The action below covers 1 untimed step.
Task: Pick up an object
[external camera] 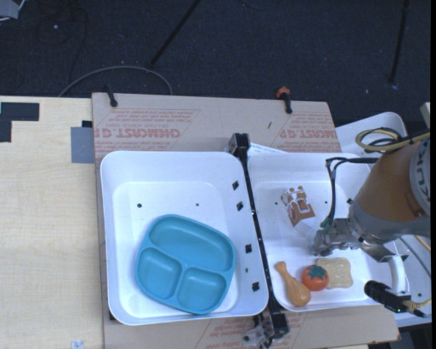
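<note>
Toys lie in the right bin (pixel 276 167) on the surface: a tomato (pixel 315 277) touching a slice of toast (pixel 338 273), a drumstick (pixel 293 285) just left of the tomato, and a brown-and-white piece (pixel 299 205) nearer the bin's middle. The gripper (pixel 330 241) hangs low over this bin, just above the toast and tomato in the picture and right of the brown-and-white piece, at the end of the grey and orange arm (pixel 396 187). Nothing shows between its tips. The left bin (pixel 123 174) holds a blue divided plate (pixel 185 262).
</note>
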Each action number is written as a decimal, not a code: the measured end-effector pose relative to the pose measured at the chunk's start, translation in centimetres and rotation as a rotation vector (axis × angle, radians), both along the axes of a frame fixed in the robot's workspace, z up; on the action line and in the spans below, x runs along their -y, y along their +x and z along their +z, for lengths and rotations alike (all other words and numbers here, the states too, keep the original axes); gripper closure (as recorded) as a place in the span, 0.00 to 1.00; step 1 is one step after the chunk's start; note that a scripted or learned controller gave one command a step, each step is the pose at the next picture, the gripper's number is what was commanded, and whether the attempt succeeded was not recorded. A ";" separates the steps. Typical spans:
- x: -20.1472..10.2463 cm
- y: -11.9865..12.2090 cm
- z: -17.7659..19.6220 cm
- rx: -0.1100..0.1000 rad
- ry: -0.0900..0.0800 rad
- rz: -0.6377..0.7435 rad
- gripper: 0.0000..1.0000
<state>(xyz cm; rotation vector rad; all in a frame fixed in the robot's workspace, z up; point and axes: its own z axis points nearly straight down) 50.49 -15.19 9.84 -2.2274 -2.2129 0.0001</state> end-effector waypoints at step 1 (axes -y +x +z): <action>-0.6 -0.6 4.7 0.001 -0.001 0.008 1.00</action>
